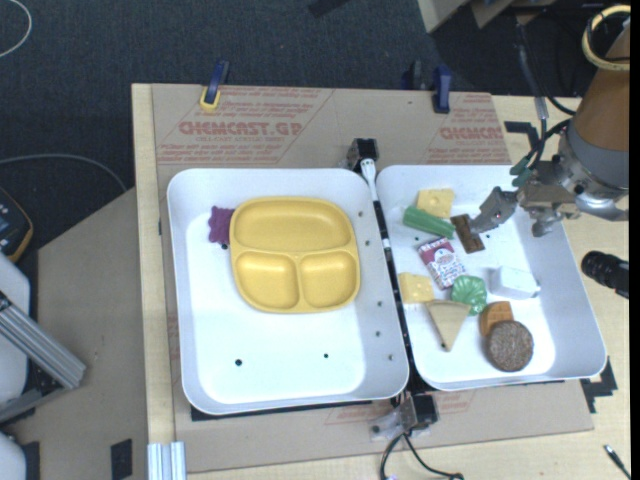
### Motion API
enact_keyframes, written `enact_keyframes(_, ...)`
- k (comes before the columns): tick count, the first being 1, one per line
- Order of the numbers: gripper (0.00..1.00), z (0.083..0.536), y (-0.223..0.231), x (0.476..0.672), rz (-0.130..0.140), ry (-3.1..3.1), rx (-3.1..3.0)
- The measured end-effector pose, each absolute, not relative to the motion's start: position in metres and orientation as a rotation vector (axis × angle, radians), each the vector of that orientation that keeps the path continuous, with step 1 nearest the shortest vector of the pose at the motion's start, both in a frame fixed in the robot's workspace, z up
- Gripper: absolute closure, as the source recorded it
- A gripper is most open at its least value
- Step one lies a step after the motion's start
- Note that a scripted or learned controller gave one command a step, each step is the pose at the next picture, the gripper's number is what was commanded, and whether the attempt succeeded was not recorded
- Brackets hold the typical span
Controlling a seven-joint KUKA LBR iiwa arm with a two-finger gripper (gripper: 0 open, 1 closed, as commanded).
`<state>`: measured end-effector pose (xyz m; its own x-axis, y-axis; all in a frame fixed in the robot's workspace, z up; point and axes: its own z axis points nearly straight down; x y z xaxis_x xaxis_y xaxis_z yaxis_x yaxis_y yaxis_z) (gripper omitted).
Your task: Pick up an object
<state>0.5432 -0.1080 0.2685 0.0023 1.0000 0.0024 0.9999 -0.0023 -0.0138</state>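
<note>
Camera view: gripper (508, 211) is hovering at right-centre of the frame over the right bin (590, 318), fingers looking spread with nothing between them, just beside the brown bar (466, 234). The bar is probably light, stiff plastic, so I'm expecting a pinch across its narrow sides to hold best.

Lighting was even and bright from overhead. The white bins (280, 388) ran near blown-out, with mild glare on the yellow tray (295, 253). Shadows were soft and short. The dark floor (100, 38) was underexposed. Focus was slightly soft and small items looked grainy.
</note>
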Motion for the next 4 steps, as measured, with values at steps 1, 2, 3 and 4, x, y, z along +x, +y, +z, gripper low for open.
enact_keyframes(1,0.00,0.275,-0.108,0.545,0.001,-2.220,-2.220)
enact_keyframes(2,0.00,0.228,-0.101,0.550,0.005,-2.217,-2.217)
enact_keyframes(3,0.00,0.182,-0.099,0.543,0.004,-2.217,-2.219)
enact_keyframes(4,0.00,0.120,-0.093,0.543,0.007,-2.216,-2.216)
